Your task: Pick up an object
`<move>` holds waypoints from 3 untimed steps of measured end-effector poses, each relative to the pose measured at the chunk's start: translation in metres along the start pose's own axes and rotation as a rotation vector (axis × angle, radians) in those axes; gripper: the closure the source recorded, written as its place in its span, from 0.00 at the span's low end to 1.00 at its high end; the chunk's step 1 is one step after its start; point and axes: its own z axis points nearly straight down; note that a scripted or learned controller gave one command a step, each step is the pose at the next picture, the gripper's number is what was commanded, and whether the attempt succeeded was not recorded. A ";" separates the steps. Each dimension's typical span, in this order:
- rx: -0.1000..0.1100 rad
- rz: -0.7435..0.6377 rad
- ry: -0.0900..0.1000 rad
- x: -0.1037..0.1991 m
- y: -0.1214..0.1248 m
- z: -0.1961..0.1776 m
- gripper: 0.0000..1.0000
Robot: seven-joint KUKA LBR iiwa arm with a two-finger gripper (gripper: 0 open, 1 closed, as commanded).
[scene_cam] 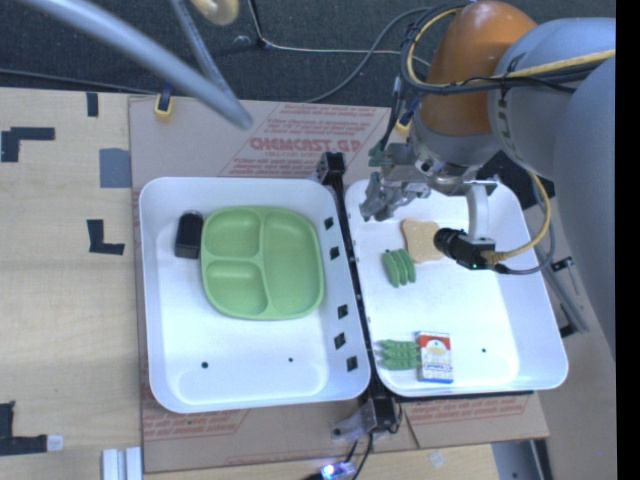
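Observation:
My gripper [383, 205] hangs over the far left part of the right bin [500, 358], its fingers slightly apart with nothing between them. Just right of it lies a tan toast-like piece [421, 238]. A green bean-like piece [399, 266] lies below the gripper. Near the bin's front rest another green piece [396, 354] and a small red and white box [434, 357]. The left bin [170, 358] holds a green divided plate [262, 262] and a small black block [188, 235] beside it.
A black divider [343, 258] with clips runs between the two bins. The arm's orange band [470, 63] and grey body fill the upper right. A black cable end [462, 248] hangs over the toast. Cardboard lies under the bins.

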 end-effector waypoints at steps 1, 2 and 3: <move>0.000 -0.002 0.000 0.061 -0.010 0.002 1.00; -0.001 -0.001 -0.001 0.110 -0.007 0.014 1.00; -0.001 0.002 -0.001 0.108 -0.007 0.013 0.00</move>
